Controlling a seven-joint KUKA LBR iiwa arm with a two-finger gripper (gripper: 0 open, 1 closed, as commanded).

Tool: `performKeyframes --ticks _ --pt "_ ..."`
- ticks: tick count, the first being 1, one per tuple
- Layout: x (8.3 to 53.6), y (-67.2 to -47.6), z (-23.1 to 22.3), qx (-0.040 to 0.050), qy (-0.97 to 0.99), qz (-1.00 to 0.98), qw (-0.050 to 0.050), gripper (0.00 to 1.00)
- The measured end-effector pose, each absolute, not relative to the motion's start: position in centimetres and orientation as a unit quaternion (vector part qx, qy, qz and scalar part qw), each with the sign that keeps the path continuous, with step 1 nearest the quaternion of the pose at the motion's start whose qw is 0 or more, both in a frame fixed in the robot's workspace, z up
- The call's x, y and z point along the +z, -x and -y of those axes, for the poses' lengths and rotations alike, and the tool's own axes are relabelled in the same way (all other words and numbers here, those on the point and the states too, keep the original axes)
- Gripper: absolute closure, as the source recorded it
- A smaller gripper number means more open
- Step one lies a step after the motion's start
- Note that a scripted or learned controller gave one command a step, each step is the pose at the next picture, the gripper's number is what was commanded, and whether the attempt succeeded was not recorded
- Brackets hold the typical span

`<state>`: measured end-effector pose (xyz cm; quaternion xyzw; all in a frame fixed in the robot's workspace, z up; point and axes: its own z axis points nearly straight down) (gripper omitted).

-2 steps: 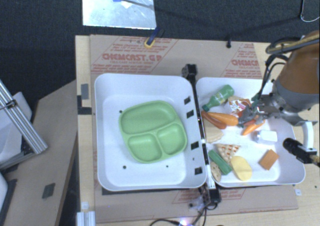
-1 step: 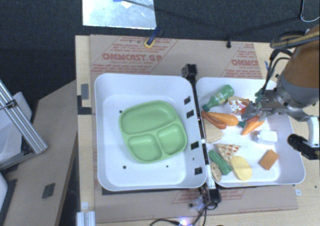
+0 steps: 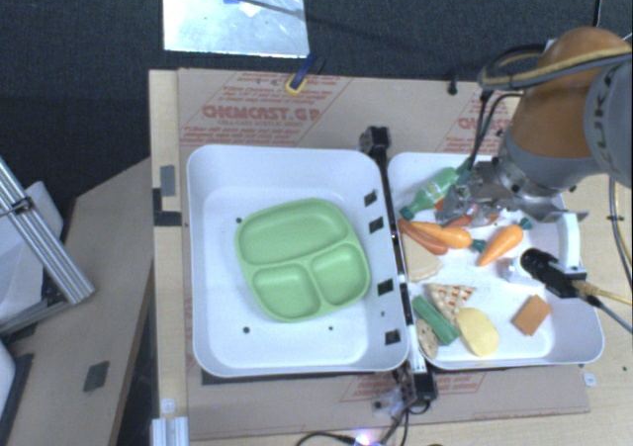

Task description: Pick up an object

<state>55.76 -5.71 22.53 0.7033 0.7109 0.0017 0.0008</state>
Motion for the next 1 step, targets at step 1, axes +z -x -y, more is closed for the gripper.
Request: performKeyframes --ticks 1 --pt "23.41 -57.55 0.04 0.002 -0.703 -0.711 0.0 1.0"
